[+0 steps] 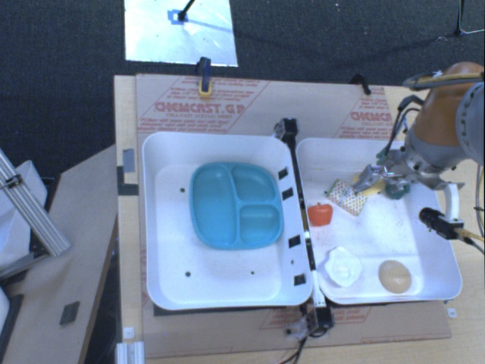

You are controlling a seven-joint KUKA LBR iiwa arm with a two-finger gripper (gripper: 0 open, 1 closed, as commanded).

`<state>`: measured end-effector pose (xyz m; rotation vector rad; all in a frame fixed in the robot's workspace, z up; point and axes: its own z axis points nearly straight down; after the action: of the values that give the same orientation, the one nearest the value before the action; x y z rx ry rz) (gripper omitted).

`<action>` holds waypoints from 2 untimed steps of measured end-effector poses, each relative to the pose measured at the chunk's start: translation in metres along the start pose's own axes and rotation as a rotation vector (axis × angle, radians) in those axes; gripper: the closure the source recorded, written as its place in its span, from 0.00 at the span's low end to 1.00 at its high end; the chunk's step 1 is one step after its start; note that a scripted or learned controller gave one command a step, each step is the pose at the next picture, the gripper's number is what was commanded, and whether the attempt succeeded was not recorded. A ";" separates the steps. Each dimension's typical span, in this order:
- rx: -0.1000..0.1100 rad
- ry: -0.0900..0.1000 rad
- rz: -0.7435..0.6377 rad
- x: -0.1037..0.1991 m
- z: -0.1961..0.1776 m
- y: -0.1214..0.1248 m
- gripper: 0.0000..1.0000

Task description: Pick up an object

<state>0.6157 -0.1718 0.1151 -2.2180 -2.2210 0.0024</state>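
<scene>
My gripper (373, 177) hangs low over the far part of the right bin (439, 283), reaching in from the right. Just below it lie a small yellow piece (371, 192) and a dark teal object (396, 190); I cannot tell whether either is touched. A speckled, patterned pad (345, 196) lies to the gripper's left. A red-orange object (320, 214) sits near the divider. A white crumpled object (343, 267) and a tan egg-shaped object (395, 276) rest at the bin's near side.
The left bin (163, 283) holds a blue divided plate (235, 205). A black-clipped divider (297, 203) runs between the bins. The grey arm with its orange band (447, 120) stands over the right bin's far right corner.
</scene>
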 end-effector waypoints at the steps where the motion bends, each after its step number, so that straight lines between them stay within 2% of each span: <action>1: -0.015 0.004 -0.004 0.004 0.024 0.006 0.00; 2: -0.022 0.003 -0.004 0.004 0.011 0.008 1.00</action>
<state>0.6238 -0.1681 0.1045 -2.2227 -2.2355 -0.0260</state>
